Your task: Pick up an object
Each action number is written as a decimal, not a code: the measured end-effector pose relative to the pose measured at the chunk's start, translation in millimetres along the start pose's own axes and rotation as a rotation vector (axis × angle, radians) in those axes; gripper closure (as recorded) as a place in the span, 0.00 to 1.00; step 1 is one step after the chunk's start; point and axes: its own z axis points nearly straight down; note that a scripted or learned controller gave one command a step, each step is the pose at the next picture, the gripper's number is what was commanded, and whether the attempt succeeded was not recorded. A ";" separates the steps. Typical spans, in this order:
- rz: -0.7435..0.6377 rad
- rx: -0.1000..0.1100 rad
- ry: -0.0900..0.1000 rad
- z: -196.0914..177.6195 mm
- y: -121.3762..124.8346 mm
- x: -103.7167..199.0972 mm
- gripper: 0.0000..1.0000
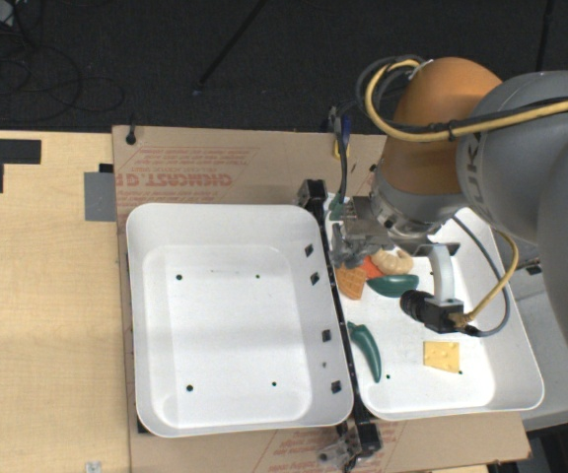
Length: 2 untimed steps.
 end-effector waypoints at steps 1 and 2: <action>0.002 0.003 -0.001 -29.1 -12.6 12.4 1.00; 0.001 0.004 0.000 -53.4 -27.7 38.9 1.00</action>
